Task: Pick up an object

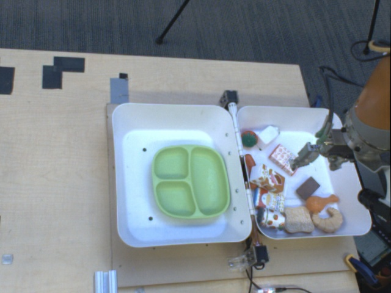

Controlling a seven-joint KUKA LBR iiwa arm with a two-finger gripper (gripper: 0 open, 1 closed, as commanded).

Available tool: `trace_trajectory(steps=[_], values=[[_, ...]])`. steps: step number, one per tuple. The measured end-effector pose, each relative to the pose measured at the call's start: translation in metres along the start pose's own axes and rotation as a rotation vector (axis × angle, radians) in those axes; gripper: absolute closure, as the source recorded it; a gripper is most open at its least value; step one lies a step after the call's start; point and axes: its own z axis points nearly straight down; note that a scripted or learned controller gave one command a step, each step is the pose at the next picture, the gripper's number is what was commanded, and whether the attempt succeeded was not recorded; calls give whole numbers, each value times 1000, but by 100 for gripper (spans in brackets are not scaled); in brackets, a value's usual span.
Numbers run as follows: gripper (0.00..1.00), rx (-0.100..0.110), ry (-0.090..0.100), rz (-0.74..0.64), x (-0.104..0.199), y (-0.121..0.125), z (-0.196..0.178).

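I hold the gripper over the right bin | finger gap: cannot tell | red-checked packet lies just left of it, touching or nearly | brown block nearer me

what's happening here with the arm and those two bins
The arm reaches in from the right over the right bin, which holds a clutter of small things. Its pincer hangs just above a red patterned packet, with nothing visibly between its fingers. A brown block and an orange toy lie nearby. The left bin holds a green divided tray.
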Motion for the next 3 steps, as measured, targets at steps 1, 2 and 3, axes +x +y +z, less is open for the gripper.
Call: trace_trajectory(steps=[1, 2, 3], values=[[0, 2, -1, 4, -71, 27, 91], [0, -5, -2, 3, -92, 24, 193], [100, -10, -3, 3, -91, 26, 182]])
